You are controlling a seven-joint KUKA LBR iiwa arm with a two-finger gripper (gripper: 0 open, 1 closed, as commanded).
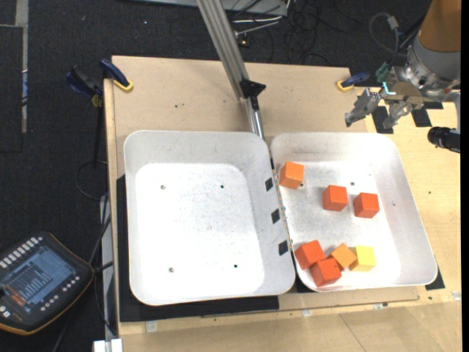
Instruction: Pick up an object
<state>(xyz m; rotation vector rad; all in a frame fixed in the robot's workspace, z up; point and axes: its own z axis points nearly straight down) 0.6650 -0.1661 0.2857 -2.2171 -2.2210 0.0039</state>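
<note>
Gripper (364, 111) above right bin (410, 196) far rim, finger state unclear. I judge approach step; next, descend onto lone red cube (335, 197).

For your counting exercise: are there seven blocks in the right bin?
Yes, the right bin holds seven blocks: three apart near its middle and four clustered at its near edge.

The arm (443, 20) enters at the upper right corner of the view, its orange band uppermost and the grey wrist below it. The gripper (364, 111) extends leftward and downward from the wrist. Nothing is visible between the fingers (357, 116).
</note>
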